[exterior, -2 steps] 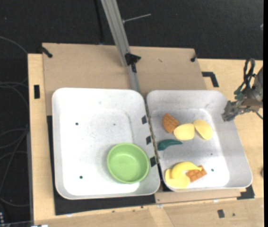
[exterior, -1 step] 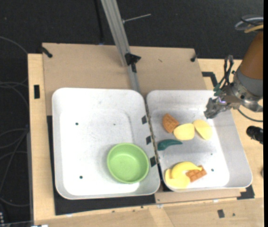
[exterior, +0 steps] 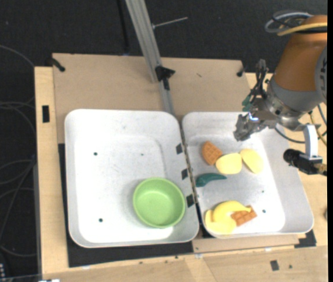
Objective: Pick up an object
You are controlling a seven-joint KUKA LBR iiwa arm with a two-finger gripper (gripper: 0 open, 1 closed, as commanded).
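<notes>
The tan wooden bench [exterior: 113,81] carries two shallow white plastic bins side by side. The left bin [exterior: 113,140] lies well away from the fingers [exterior: 244,128], on the far side of the divide, and holds a round lime-green plastic bowl [exterior: 159,201] near its front corner. The right bin [exterior: 283,210] sits directly under the fingers, which hang over its back part. The grey arm with its orange band [exterior: 300,57] reaches in from the right edge and ends in those dark fingers; whether they are spread or closed cannot be told, and nothing can be seen between them.

Closest to the fingers, just in front of them, are two pale yellow rounded pieces [exterior: 239,162] that touch each other. Beside those, toward the left bin, lies an orange ridged waffle-like piece [exterior: 211,153]. In front of that lies a small dark teal curved piece [exterior: 210,180] near the bins' divide. Farthest from the fingers, at the bin's front, a bright yellow rounded toy [exterior: 222,213] lies with a small orange grid-patterned piece [exterior: 244,217] on it.
</notes>
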